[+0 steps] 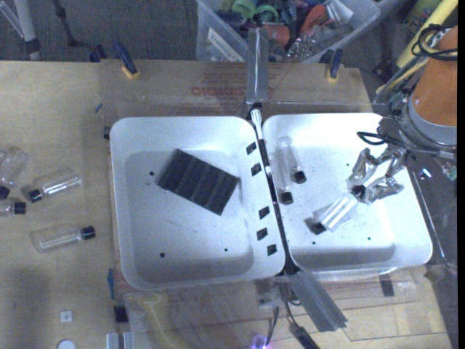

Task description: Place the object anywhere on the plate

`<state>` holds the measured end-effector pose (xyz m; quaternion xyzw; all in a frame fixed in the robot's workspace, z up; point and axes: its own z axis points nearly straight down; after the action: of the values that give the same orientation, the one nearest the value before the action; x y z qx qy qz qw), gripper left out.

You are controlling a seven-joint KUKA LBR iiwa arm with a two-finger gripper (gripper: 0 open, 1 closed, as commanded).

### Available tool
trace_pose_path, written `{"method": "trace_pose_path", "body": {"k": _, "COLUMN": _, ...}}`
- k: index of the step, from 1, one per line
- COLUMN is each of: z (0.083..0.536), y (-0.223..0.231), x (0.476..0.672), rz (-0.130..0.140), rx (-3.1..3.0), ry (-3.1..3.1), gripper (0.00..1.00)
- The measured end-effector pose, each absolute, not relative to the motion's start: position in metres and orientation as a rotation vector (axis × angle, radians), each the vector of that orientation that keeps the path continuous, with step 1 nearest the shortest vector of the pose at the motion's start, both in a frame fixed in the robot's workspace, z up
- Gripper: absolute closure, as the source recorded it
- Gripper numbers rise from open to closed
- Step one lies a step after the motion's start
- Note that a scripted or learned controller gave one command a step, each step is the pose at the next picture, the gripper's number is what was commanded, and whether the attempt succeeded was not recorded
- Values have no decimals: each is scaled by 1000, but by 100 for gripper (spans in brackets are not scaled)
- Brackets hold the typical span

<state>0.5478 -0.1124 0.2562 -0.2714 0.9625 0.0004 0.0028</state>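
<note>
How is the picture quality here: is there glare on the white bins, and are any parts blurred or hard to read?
In the camera view, the right bin is washed out by bright light, so the clear vials in it nearly vanish; the left bin shows a soft shadow along its inner wall, while the dark plate reads clearly; the gripper is slightly soft; the arm's orange band at the right edge is blurred.

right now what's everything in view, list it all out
plate: 1, dark ridged rectangle, left bin floor
vials: 3, clear with black caps, right bin; one lies at the gripper's tips
left bin: 1, white
right bin: 1, white
loose vials: about 4, clear, bench left of the bins
tub of mixed toys: 1, clear, behind the bins
clamps: 2, blue, bench back edge
gripper: 1, silver, low over the right bin
arm: 1, grey with orange band, right
</note>
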Motion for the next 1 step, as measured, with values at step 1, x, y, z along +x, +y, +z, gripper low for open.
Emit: {"method": "trace_pose_path", "body": {"k": 1, "z": 195, "y": 5, "x": 601, "rz": 2, "rx": -685, "ry": 3062, "gripper": 100}}
